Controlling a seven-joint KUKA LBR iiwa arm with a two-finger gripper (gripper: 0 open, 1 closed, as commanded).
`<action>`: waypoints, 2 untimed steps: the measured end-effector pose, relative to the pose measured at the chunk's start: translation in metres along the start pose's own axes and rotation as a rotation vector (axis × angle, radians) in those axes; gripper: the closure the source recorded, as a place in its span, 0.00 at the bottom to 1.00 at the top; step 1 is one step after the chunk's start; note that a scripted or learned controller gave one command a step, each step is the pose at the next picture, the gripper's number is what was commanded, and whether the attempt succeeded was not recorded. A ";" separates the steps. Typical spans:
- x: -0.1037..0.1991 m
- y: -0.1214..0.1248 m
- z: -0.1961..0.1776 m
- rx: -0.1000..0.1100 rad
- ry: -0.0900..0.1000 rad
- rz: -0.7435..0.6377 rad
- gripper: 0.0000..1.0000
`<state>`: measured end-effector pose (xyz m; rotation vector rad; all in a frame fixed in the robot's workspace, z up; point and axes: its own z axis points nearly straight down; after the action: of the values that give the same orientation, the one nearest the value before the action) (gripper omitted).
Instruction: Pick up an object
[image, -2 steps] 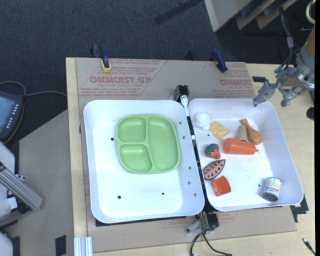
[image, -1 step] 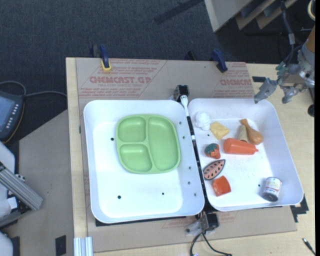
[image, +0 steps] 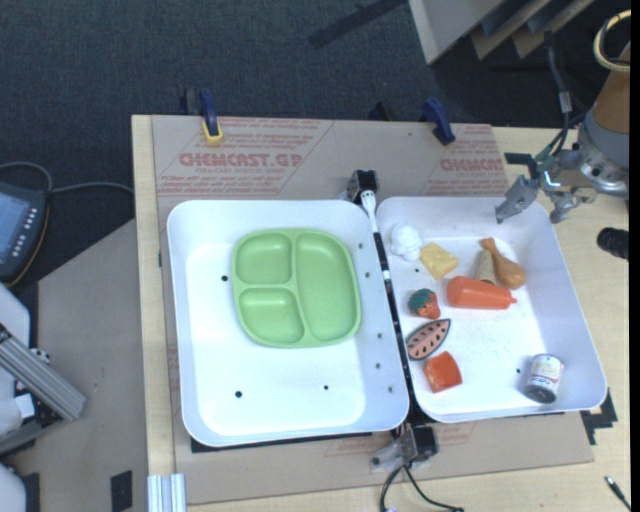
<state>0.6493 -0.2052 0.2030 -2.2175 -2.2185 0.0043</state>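
Grey pincer (image: 540, 198) hangs open and empty over the upper right rim of the right bin (image: 577, 330), above the toy carrot (image: 479, 293) and drumstick (image: 499, 263).

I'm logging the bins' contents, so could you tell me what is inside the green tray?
The green tray in the left bin shows three bare compartments with nothing lying in them. The bin floor under the tray is covered, so anything beneath it cannot be seen.

Camera: single, fixed above the bench (image: 300, 150).
Facing: downward at a slant.
Range: far enough to take in left bin (image: 190, 300) and right bin (image: 575, 330) whole, plus surrounding floor.
Arm entry: from the frame's right.
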 end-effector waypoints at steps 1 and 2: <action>0.005 -0.004 0.044 0.000 0.000 -0.001 0.00; 0.004 0.000 0.107 0.000 0.000 -0.001 0.00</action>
<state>0.6482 -0.2009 0.0959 -2.2159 -2.2197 0.0047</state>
